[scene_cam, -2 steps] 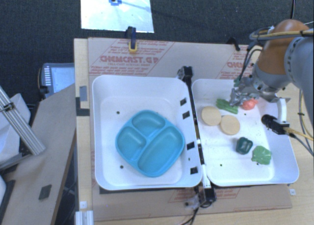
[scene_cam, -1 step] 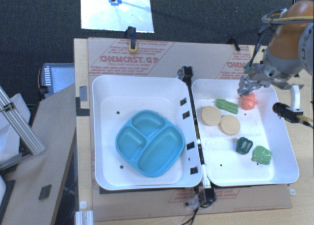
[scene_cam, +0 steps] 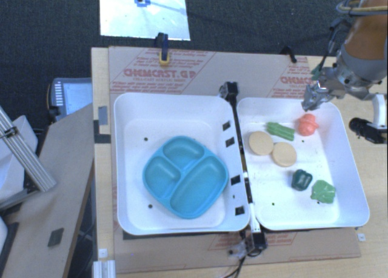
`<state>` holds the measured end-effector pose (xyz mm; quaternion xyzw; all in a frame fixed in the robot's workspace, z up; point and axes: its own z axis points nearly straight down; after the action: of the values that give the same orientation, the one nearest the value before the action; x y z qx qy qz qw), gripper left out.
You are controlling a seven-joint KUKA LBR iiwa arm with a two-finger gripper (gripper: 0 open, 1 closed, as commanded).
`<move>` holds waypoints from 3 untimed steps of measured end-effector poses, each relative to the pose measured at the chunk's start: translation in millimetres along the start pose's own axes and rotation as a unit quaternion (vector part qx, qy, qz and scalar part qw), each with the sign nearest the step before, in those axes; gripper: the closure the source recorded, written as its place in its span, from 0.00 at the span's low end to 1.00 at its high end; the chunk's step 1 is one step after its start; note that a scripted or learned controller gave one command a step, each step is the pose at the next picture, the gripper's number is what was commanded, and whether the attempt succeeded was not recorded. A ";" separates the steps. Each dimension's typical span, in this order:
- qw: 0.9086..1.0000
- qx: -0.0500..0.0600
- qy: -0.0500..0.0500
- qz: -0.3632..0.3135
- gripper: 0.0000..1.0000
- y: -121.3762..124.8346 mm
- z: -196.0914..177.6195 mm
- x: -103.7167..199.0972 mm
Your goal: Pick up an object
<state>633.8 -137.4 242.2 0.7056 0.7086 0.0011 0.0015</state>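
Orange toy lies in the right bin, near its far edge, roundish, its slightly longer side running near to far. Reddish writing, too blurred to read, crosses the cardboard sheet beyond the bin. Left of the bin, the left bin carries a blue divided plate. The gripper hangs just above the orange toy; its opening cannot be told.

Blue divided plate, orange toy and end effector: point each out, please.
Blue divided plate (scene_cam: 159, 177), camera view, rim at its left edge.
Orange toy (scene_cam: 307, 125), camera view, its middle.
End effector (scene_cam: 313, 102), camera view, its fingertip end.
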 end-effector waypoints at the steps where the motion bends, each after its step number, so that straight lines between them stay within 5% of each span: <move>1: 1.000 0.000 0.000 0.000 1.00 1.0 -19.3 0.0; 3: 1.000 0.002 0.001 -0.002 1.00 -47.9 -16.4 111.6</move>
<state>585.4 -26.0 258.4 0.7039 0.7103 0.0003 -0.0008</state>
